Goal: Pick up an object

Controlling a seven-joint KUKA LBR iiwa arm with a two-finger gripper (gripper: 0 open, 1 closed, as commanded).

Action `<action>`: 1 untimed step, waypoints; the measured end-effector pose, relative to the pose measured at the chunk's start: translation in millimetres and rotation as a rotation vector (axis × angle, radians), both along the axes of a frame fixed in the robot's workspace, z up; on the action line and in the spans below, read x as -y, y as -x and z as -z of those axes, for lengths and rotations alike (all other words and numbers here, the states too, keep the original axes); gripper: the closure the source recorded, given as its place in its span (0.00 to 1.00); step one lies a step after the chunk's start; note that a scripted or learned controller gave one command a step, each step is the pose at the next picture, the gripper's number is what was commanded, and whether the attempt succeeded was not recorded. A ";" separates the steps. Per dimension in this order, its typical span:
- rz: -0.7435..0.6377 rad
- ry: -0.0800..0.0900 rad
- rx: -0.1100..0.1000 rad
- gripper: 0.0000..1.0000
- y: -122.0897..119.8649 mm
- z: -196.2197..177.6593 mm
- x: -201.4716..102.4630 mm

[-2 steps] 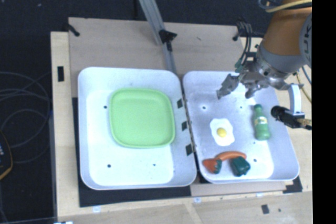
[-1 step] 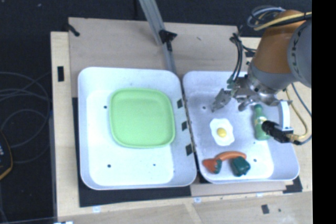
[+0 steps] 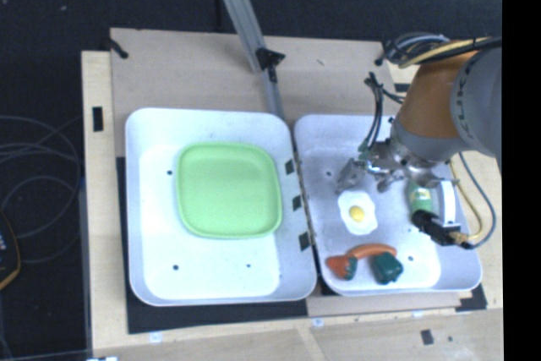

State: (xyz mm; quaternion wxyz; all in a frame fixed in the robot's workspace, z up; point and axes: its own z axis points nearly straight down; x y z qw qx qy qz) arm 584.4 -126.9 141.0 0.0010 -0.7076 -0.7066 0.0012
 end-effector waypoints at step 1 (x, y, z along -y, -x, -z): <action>0.000 0.000 0.002 0.00 0.3 41.6 0.7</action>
